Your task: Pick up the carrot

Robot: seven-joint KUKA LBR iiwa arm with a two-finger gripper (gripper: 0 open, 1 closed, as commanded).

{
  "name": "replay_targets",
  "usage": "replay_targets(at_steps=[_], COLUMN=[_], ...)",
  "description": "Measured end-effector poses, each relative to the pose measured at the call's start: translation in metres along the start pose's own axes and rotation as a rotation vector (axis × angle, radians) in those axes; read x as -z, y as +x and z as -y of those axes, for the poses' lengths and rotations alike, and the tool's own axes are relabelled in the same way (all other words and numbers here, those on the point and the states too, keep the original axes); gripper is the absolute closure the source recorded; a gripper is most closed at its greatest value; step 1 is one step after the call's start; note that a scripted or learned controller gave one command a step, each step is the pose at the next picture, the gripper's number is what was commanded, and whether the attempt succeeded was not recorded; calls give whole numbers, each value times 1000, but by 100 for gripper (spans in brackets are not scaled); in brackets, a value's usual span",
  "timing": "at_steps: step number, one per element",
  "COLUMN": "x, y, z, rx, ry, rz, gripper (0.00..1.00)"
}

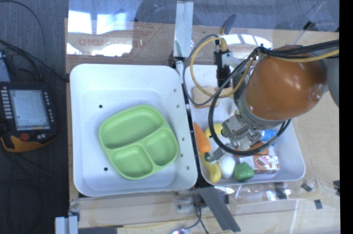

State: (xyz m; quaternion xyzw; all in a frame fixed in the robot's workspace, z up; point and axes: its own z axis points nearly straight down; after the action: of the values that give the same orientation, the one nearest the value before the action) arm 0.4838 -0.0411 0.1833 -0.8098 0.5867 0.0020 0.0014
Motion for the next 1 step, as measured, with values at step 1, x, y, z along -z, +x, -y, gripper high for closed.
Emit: replay_targets(at_steps=[1], x=[-89], y=[50], z=[-16], rx=[158], ry=[1], rz=[-3], gripper=[0])
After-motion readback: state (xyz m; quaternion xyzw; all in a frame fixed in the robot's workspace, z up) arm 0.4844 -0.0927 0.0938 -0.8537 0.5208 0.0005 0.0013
